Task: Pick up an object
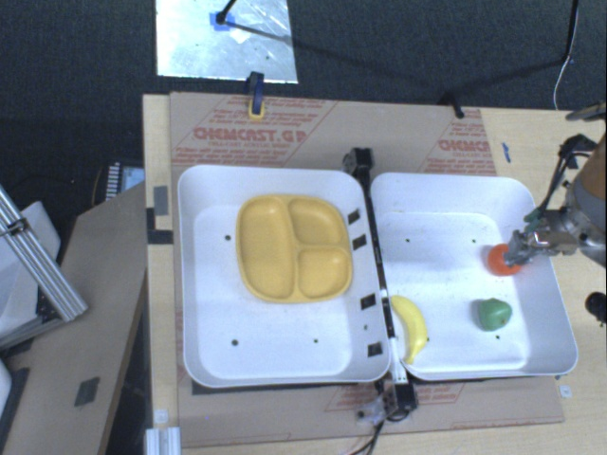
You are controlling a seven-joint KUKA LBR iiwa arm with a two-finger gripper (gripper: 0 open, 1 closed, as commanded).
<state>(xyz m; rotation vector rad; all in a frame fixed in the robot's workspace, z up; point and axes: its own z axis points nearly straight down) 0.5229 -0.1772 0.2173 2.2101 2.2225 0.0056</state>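
In the right bin (446, 202) lie three small objects: a yellow banana (411, 327) against the bin's left wall near the front, a green rounded object (492, 314) at the front right, and an orange-red round object (498, 260) by the right wall. My gripper (522, 249) comes in from the right and sits right at the orange-red object, partly covering its right side. Whether it has hold of that object is hidden.
The left bin (204, 344) holds a yellow three-compartment plate (292, 247). A black divider strip (372, 263) runs between the bins. Both bins rest on a cardboard sheet (313, 131) on the bench. A metal frame (38, 263) stands at the far left.
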